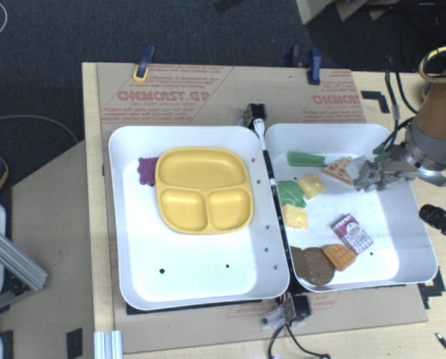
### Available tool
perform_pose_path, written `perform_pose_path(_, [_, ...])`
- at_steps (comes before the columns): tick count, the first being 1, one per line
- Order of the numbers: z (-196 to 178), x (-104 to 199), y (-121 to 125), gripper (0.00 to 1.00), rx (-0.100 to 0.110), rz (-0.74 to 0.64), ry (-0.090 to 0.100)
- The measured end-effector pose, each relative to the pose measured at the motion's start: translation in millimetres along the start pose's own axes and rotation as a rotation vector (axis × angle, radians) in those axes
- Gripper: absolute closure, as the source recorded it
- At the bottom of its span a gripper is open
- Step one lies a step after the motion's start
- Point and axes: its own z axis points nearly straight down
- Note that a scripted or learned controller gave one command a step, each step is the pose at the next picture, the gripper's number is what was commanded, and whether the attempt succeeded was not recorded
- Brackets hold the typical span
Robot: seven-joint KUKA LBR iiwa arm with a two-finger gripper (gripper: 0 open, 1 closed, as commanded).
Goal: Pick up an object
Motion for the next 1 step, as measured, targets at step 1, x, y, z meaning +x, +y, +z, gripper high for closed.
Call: perform_pose_path(1, [-64.4,2.0,3.4,1.00,-0.002,-0.001,0.000])
